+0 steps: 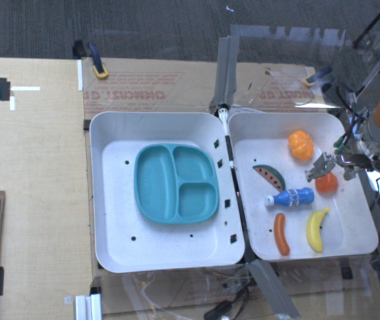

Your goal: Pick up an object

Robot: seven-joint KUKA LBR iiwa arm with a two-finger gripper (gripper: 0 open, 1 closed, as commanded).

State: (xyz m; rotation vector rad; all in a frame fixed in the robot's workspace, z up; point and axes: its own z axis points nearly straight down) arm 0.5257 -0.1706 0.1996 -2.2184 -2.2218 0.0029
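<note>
Metal gripper [325, 169] at right of frame, fingers spread, sits above a round orange-red tomato [327, 183] in the right bin [357, 242]; smooth teal divided plate [176, 183] fills the left bin [107, 199]

The right bin [257, 249] holds six toys. An orange [301, 145] lies near its back edge, a tomato [327, 183] by the right edge, a watermelon slice [269, 176] and blue bottle [292, 197] mid-bin, a sausage [281, 233] and banana [317, 229] near the front edge.
</note>
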